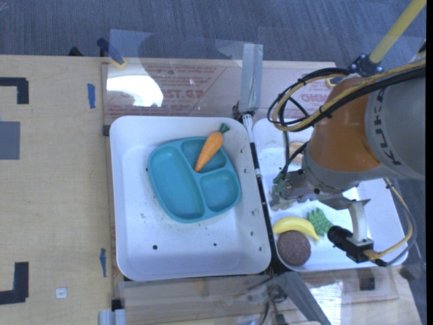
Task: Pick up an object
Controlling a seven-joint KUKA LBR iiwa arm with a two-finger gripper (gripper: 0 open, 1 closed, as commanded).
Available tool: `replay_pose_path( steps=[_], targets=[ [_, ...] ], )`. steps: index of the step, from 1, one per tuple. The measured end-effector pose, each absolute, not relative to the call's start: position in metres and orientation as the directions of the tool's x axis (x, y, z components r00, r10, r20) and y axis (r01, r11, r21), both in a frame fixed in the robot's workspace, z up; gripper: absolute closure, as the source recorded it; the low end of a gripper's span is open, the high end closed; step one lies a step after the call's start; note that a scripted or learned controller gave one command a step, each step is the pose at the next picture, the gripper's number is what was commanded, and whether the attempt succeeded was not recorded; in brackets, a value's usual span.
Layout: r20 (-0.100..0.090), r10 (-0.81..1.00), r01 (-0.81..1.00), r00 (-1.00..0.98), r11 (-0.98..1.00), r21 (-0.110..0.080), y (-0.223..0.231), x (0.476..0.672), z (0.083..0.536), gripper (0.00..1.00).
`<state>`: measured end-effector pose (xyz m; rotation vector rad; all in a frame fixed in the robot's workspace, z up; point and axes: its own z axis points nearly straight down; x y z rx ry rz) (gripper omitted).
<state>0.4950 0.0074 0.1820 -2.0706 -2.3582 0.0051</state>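
Wooden bench (47, 202) with two white bins side by side; arm over the right one.
In the right bin (396, 212), a banana (296, 225), a brown ball (294, 247) touching it and a green piece (318, 220) lie near the front wall. The gripper (287, 188) hangs just above them; its opening cannot be told. In the left bin (128, 181), a carrot (210, 149) rests tilted on a blue divided plate (183, 188).

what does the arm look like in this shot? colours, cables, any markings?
The arm has a grey shell with dark lettering on its right side, and a broad orange band above the wrist. Black and yellow cables loop off its upper left side. Below the band sits a metal wrist block with small wires. A black plug on a yellow lead hangs lower right.
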Motion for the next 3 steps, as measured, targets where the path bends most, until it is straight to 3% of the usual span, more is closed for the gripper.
replay_pose_path(
  steps=[1,2,3],
  targets=[
    [0.0,1.0,1.0,0.017,-0.017,-0.004,0.037,0.479,0.197,1.0],
    [-0.001,0.986,0.986,0.164,-0.164,-0.001,0.015,0.533,0.266,1.0],
    [0.003,0.938,0.938,-0.346,0.346,-0.008,-0.004,0.506,0.222,1.0]
  ],
)
